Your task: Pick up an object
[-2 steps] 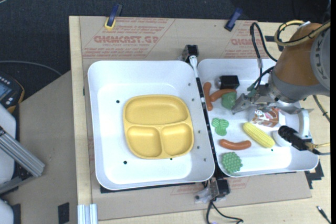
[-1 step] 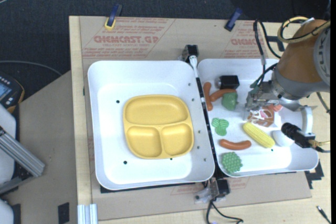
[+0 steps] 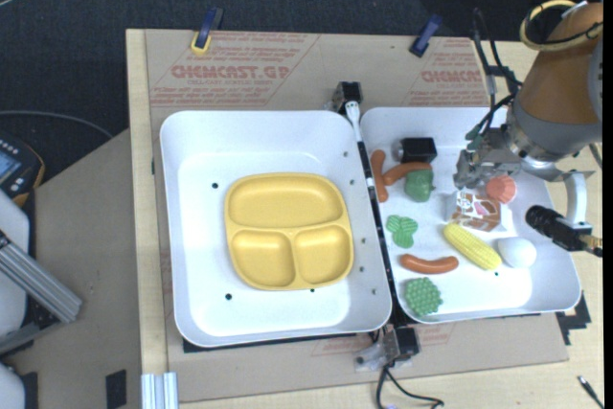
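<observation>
1. A green bumpy piece (image 3: pixel 422 296) is lying nearest the camera, in the right bin (image 3: pixel 536 300), at the corner closest to the yellow tray (image 3: pixel 287 230).
2. The yellow tray, with three compartments, is sitting in the middle of the left bin (image 3: pixel 192 206).
3. Just right of the tray, across the bins' shared edge, a small green leafy piece (image 3: pixel 402 228) is lying with a sausage (image 3: pixel 429 263) beyond it.
4. Farther from the tray, a corn cob (image 3: pixel 472 246) and a white egg (image 3: pixel 517 252) are resting side by side.
5. A second sausage (image 3: pixel 391 175), a green lump (image 3: pixel 418 186) and a black block (image 3: pixel 418 149) are lying at the far side of that bin.
6. The end effector (image 3: pixel 476 175) is hanging over a red-and-white packet (image 3: pixel 477 210), well right of the tray; I cannot tell whether it is gripping anything.
7. A pink piece (image 3: pixel 502 190) is sitting just beside it.
</observation>
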`<action>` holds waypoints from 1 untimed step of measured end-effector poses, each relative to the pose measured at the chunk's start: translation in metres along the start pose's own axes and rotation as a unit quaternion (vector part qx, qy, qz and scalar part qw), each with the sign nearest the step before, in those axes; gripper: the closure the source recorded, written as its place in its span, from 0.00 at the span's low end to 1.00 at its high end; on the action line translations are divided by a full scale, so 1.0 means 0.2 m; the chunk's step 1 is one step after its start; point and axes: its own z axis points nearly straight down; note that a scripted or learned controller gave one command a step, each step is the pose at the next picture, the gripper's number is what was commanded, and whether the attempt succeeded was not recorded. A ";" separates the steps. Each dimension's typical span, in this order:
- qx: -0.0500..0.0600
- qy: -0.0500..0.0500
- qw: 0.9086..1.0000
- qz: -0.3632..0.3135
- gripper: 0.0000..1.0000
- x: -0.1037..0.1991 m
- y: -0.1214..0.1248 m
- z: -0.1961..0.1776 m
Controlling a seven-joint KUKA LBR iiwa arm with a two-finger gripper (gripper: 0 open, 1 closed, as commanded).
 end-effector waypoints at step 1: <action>-0.001 0.000 1.000 0.000 1.00 0.00 0.01 -0.27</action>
